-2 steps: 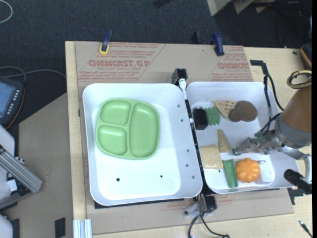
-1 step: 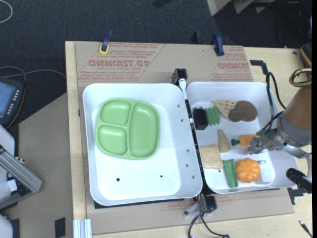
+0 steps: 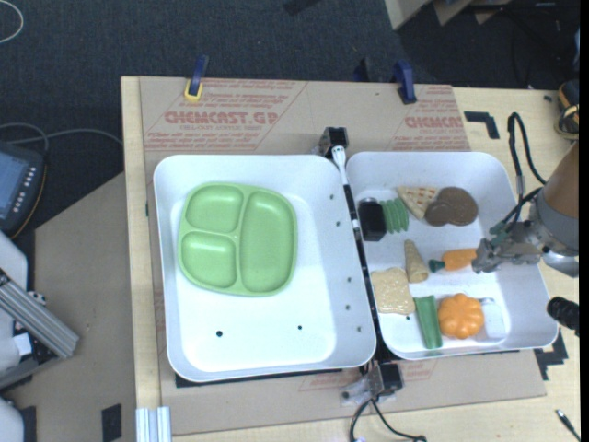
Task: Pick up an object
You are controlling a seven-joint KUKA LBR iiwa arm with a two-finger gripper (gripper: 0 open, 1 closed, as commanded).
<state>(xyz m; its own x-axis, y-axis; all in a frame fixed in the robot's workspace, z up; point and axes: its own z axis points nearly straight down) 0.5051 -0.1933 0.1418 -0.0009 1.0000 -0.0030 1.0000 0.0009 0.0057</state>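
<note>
The right bin [image 3: 502,178] holds several toy foods. At its back lie a brown round piece [image 3: 452,207], a tan wedge [image 3: 419,199], a green ridged piece [image 3: 396,215] and a black block [image 3: 371,219]. A small carrot [image 3: 451,261] lies mid-bin beside a pale cone [image 3: 416,261]. Nearer the front are a beige slab [image 3: 393,290], a green stick [image 3: 428,321] and an orange pumpkin-like piece [image 3: 460,315]. My gripper [image 3: 488,258] hangs low over the right side of this bin, its tip at the carrot's right end. Nothing is visibly lifted.
The left bin [image 3: 175,330] holds a light green divided plate [image 3: 239,238]. A ridge with screws [image 3: 354,256] separates the two bins. Cables [image 3: 517,150] hang near the right bin's far right corner. Clamps [image 3: 195,81] sit on the bench's back edge.
</note>
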